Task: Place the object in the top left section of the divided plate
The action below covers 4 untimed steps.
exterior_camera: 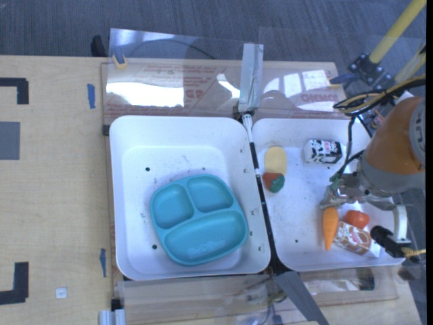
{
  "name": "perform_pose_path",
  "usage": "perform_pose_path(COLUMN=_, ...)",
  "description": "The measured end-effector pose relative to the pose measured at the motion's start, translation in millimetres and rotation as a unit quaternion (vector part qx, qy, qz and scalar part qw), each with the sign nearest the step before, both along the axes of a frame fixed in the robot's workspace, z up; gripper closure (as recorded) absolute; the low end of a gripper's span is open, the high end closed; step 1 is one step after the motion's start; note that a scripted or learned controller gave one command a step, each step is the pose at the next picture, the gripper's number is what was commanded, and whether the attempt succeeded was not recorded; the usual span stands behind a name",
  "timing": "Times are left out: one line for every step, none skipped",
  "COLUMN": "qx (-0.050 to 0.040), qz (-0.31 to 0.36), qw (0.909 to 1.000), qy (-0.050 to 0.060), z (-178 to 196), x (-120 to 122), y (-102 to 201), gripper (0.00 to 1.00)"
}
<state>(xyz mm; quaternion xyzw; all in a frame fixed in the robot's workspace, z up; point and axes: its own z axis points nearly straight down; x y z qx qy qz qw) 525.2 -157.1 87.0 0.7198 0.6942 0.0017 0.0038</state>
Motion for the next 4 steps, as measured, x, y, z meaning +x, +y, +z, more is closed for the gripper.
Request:
perform_pose_path(qx=0.0000, qz=0.082, qw=0.9966, qy=-0.001, z=0.8, x=-27.7, y=56.2, gripper=1.00)
perform_pose_path(qx=-0.0023, qz=0.142, qw=0.9898, qy=-0.009, z=3.1, x=-37.0, y=56.5, gripper=1.00)
perform_pose_path(qx=0.0003, qz=-0.066, qw=0.9978, qy=-0.003, z=0.8, x=-42.2, y=37.0, gripper=1.00)
perform_pose_path(qx=0.0004, qz=-0.196, qw=0.9807, qy=-0.003, z=0.5, x=-43.0, y=64.2, gripper=1.00)
